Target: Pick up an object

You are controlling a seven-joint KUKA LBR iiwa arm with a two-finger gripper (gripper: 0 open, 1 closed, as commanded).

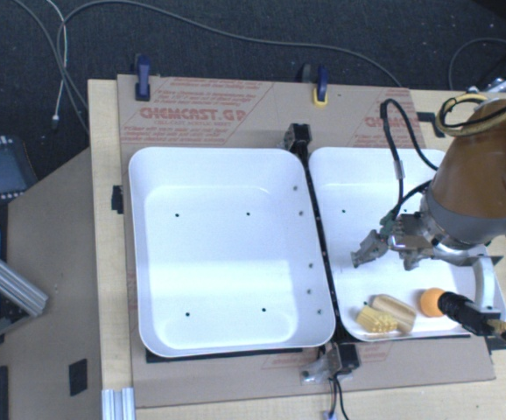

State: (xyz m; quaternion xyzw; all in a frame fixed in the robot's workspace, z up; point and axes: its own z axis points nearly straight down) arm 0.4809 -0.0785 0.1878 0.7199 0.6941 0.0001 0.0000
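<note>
Hovering with our tool (377, 248) spread and empty, above the corn (383, 315) and well clear, we risk closing on nothing.

**Red print on the bench sheet**

Printed in red on the brown protective sheet (235, 112) covering the flat bench board behind the two white bins: large repeated lettering reading roughly "CHEMCAST GP", upside down or mirrored from this angle, so only partly legible. Smaller red lines beside it, too fine to read. Same red print repeated on the sheet's right part (371, 125), again blurred. No other readable text, numbers or labels elsewhere.
</note>
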